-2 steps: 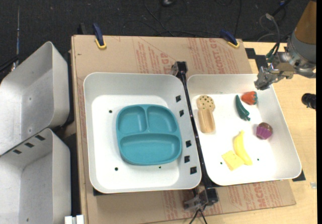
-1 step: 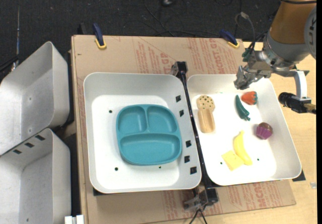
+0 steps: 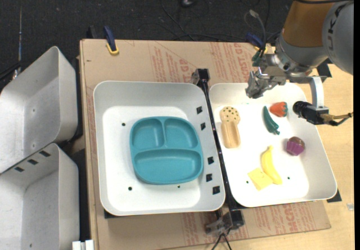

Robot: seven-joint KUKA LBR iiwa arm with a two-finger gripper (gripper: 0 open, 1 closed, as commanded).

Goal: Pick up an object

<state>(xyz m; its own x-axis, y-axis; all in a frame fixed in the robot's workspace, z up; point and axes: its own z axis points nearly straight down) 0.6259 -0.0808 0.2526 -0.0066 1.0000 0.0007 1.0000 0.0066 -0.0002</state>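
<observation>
Two white bins sit side by side; the left bin (image 3: 107,131) holds a teal divided plate (image 3: 166,149); the right bin (image 3: 320,176) holds a tan perforated piece (image 3: 230,126), a green pod (image 3: 270,120), a red piece (image 3: 278,109), a purple ball (image 3: 295,145), a banana (image 3: 271,164) and a yellow block (image 3: 259,178); the gripper (image 3: 256,89) hangs over that bin's far edge, clear of every item; whether the pincer is spread or closed cannot be told, and nothing shows between its tips.
</observation>
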